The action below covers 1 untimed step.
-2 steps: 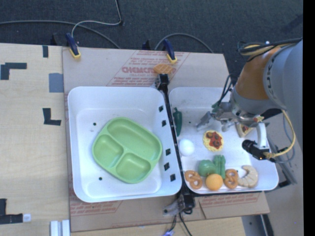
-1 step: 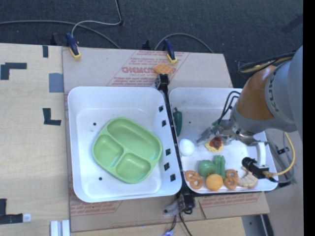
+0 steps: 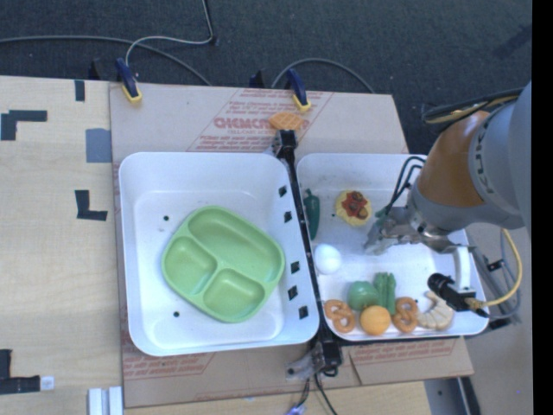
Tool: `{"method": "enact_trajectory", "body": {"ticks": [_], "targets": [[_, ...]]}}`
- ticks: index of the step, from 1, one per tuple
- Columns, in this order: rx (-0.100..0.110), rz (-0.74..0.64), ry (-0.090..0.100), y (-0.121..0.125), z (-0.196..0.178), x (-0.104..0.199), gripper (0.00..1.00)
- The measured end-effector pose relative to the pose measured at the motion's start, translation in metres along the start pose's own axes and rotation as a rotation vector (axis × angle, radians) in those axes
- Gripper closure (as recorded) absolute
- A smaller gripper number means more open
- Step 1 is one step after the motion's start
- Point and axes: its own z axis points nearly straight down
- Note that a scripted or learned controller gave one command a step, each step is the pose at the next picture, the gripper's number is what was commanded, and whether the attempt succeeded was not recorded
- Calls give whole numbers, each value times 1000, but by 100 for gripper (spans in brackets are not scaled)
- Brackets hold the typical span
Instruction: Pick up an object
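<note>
Claw (image 3: 378, 239) | fingers indistinct | over right bin (image 3: 346, 167) | wrist hides floor

Red print is showing on the cardboard sheet (image 3: 251, 119) under the bins, far side, approx. centre: a word reading roughly "CHEMCR…", letters upside down and partly cut off by the bin rim. Smaller red lines beneath it are staying too blurred to read.
</note>
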Motion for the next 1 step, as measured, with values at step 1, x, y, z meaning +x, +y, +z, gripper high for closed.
{"method": "enact_trajectory", "body": {"ticks": [1], "targets": [[1,0,0,0,1,0,0]]}}
